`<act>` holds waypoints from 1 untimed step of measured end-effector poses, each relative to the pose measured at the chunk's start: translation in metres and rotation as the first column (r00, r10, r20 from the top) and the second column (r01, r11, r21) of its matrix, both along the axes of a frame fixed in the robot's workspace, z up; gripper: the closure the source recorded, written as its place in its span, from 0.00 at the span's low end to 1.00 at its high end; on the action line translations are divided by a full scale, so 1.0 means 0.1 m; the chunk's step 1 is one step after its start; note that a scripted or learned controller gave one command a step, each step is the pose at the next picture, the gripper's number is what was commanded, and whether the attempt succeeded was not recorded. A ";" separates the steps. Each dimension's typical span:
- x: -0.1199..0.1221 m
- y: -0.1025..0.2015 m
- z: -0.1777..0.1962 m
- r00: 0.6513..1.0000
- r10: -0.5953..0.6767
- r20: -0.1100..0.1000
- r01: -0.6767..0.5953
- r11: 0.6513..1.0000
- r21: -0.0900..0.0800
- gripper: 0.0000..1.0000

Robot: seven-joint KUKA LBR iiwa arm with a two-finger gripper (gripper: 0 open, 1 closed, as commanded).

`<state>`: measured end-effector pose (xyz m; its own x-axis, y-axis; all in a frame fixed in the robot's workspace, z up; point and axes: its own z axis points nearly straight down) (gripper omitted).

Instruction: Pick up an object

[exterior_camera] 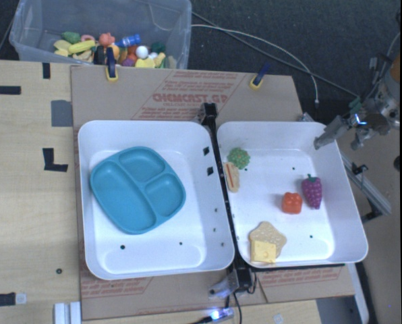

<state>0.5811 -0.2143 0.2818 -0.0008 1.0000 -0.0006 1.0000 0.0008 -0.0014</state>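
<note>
Camera view, looking down on the bench at a slant. 2 white bins are sitting side by side: the left bin (pixel 100 248) is holding 1 teal divided plate (pixel 137 188), the right bin (pixel 342 248) is holding 5 toy foods. Counting them: 1 green broccoli (pixel 239 157) near the divider, 1 hot dog (pixel 232 176) touching just below it with its long axis running up and down the frame, 1 red pepper (pixel 292 202) mid-bin, 1 purple grape bunch (pixel 312 190) just beside the pepper on its right, standing roughly up and down the frame, and 1 sandwich (pixel 266 241) toward the near edge.

The gripper (pixel 353 125) is hanging over the far right rim of the right bin, its metal parts pointing in toward the bin. It is small and blurred here, and I cannot tell how it is set; nothing is showing in its grasp.

The relation that matters: every candidate is lying down-frame and to the left of the gripper. By my reading, the grapes are nearest, the pepper next; broccoli and hot dog are well apart across the bin.

Behind the bins, 1 clear tub (pixel 167 19) is sitting off the bench edge, holding a jumble of small coloured toys, too many to count.
</note>
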 end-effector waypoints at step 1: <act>0.00 0.01 0.10 1.000 0.002 0.000 -0.002 1.000 0.000 1.00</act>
